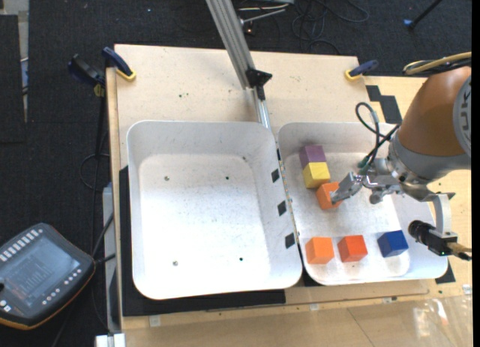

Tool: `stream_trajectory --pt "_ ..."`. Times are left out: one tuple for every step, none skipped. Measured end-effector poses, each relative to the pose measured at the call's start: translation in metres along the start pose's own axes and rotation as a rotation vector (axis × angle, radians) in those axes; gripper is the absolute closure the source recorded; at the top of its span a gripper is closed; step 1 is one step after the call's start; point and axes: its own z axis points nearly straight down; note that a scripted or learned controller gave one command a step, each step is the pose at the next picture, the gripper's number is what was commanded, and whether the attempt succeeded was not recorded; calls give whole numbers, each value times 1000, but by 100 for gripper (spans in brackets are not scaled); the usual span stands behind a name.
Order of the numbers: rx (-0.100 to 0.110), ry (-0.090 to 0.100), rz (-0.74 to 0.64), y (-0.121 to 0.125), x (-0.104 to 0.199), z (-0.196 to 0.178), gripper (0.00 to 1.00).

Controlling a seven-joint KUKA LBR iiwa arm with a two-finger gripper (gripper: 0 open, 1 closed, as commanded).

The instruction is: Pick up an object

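Observation:
My gripper [346, 188] hangs over the middle of the right bin [330, 127], its tip right against the right edge of a small orange block [325, 198]. I cannot make out whether the block is gripped. Just behind that block a yellow block [316, 174] and a purple block [311, 155] sit touching in a row. Along the bin's front lie another orange block [320, 249], a red-orange block [352, 248] and a blue block [392, 243]. The grey arm with its orange band [439, 124] comes in from the right.
The left bin [202, 203] lies beside the right one, sharing a raised divider. A slanted metal pole [232, 31] crosses the back of the bench. A teach pendant [37, 270] rests at the lower left, off the bench.

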Motion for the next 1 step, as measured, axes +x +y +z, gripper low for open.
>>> stream_trajectory --pt "0 0 0 2 -1 44 0"
